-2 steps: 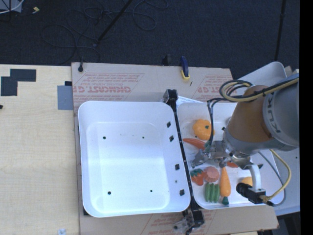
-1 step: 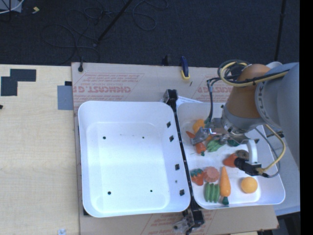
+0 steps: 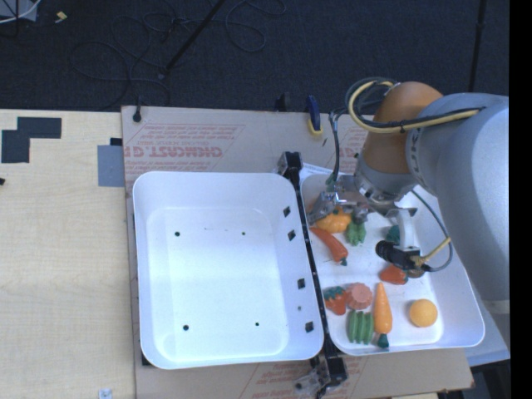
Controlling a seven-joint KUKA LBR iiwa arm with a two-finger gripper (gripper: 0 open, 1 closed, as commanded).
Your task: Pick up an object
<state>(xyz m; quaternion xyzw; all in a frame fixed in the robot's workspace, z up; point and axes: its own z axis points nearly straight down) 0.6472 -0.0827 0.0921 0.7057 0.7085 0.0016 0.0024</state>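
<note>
**Tool low over the toys in the right bin**

Now you see the arm (image 3: 465,165) reaching into the right bin (image 3: 453,335), and the tool (image 3: 347,209) is down at the 10 o'clock part of this bin. You cannot tell its opening state. Just beside it lie an orange-yellow toy (image 3: 335,222), a green toy (image 3: 356,233) and a red pepper (image 3: 330,244). Toward 6 o'clock lie a carrot (image 3: 381,307), a pink round piece (image 3: 359,295) and a green vegetable (image 3: 360,327). An orange ball (image 3: 423,312) is at 5 o'clock. The left bin (image 3: 150,264) is on the bench (image 3: 58,264).
</note>
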